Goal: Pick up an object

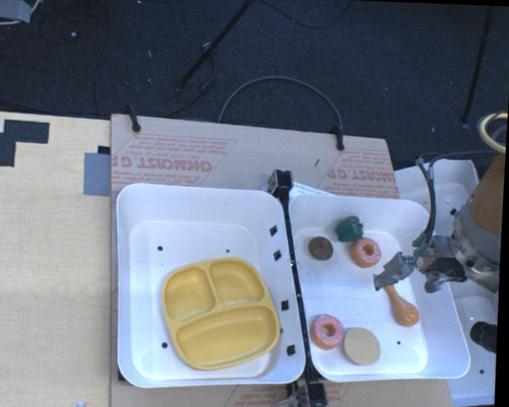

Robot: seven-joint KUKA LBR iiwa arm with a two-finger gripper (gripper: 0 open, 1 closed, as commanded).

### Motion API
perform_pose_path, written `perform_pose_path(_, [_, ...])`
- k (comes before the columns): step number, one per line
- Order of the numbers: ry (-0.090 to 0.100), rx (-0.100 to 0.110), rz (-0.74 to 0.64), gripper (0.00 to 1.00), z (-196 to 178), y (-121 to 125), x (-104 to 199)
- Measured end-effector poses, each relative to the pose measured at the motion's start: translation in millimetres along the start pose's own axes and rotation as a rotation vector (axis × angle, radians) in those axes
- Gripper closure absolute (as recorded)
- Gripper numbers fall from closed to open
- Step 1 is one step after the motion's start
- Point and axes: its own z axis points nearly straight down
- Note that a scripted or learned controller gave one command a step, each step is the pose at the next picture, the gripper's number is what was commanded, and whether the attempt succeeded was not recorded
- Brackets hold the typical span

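Observation:
The right bin (438, 357) holds several small items: a green piece (349, 228), a brown disc (320, 249), a pink donut (365, 252), a second pink donut (326, 331), a beige round biscuit (362, 346) and an orange drumstick-shaped piece (400, 306). My gripper (418, 272) hangs over the right side of this bin, just above the orange piece's thin end and to the right of the upper donut. Its fingers stand open, with nothing between them.
The left bin (143, 218) holds a yellow divided plate (221, 312). A black divider (286, 277) runs between the bins. Cardboard lies beneath both, with a black wire loop behind them. The arm's orange band shows at the right.

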Motion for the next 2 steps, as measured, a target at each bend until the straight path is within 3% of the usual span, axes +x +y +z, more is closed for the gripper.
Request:
perform_pose_path(1, [-0.001,-0.009,-0.002,0.00,-5,1,0])
perform_pose_path(2, [0.000,-0.006,-0.003,0.00,43,-2,8])
